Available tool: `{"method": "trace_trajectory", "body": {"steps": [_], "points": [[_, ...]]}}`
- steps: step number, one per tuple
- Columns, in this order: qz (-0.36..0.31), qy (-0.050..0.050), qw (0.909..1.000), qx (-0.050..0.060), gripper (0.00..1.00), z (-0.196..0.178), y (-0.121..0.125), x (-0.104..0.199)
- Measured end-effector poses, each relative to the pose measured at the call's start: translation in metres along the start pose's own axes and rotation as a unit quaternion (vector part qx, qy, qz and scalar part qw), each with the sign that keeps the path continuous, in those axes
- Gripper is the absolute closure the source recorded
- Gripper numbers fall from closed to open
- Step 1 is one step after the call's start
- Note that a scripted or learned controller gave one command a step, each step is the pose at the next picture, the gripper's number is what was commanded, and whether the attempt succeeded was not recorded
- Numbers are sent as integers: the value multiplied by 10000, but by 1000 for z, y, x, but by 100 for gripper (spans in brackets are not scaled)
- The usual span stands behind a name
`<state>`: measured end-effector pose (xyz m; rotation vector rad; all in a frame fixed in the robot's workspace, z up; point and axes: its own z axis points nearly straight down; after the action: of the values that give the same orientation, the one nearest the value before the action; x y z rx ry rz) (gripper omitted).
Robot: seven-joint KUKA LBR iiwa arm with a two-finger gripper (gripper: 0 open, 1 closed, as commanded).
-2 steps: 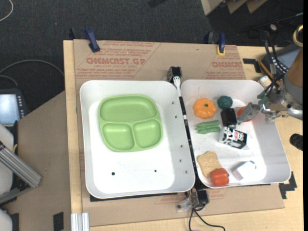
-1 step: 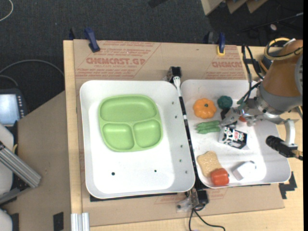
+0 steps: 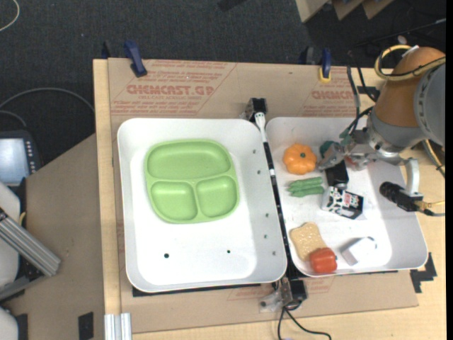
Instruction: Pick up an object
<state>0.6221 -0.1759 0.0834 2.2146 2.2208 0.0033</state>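
My hand hangs low in the right bin, just beside the orange pumpkin and green beans, its grip hidden from me, so I judge I should centre squarely over one item and descend straight before closing.

Left bin: green divided plate. Right bin: orange pumpkin, green beans, black-and-white item, toast, red item, white block. Gripper low among them
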Motion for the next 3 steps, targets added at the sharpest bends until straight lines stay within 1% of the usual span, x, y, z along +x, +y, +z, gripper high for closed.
{"method": "trace_trajectory", "body": {"steps": [1, 2, 3], "points": [[-2, 53, 9999, 139, 0, 0, 42, -28], [-4, 34, 9999, 137, 100, -10, 41, -28], [-15, 13, 10000, 5, 100, -85, 46, 42]]}}
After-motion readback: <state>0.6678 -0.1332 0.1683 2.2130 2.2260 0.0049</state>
